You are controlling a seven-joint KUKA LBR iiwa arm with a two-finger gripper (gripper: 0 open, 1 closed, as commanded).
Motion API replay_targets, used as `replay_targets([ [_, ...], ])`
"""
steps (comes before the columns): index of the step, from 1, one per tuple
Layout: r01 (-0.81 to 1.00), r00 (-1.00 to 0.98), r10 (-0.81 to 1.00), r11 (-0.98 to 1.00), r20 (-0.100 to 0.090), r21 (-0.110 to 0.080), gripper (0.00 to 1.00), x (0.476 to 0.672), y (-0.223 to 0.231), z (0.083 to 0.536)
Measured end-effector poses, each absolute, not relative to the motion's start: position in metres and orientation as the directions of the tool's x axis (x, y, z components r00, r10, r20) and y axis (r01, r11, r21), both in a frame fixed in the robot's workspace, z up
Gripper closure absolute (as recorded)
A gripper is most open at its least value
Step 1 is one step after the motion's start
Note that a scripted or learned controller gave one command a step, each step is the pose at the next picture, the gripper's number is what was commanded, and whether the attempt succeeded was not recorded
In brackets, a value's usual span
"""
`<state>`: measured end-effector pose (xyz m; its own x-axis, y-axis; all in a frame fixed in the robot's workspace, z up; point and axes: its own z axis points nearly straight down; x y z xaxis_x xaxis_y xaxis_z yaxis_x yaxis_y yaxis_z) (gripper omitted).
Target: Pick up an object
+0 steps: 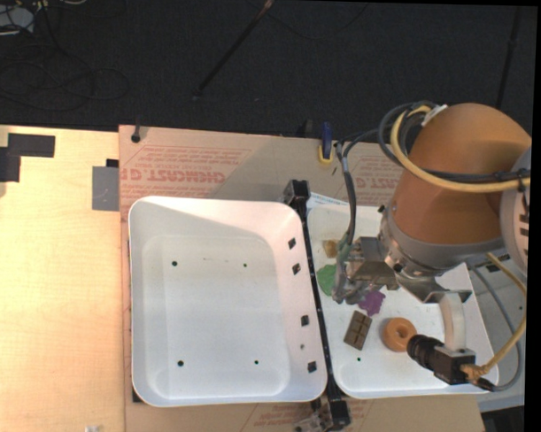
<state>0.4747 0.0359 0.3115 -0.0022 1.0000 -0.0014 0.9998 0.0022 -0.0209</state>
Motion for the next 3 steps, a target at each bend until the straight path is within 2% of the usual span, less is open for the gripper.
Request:
replay_targets([
  [1,1.0,-0.003,1.0,0.003,0.001,0.006,1.0,0.488,0.063,0.42],
  [2,1.0,-0.005,1.0,0.005,0.002,0.011,1.0,0.529,0.115,0.544],
  [3,1.0,-0.006,1.0,0.006,-0.004,-0.015,1.0,0.494,0.185,0.404],
])
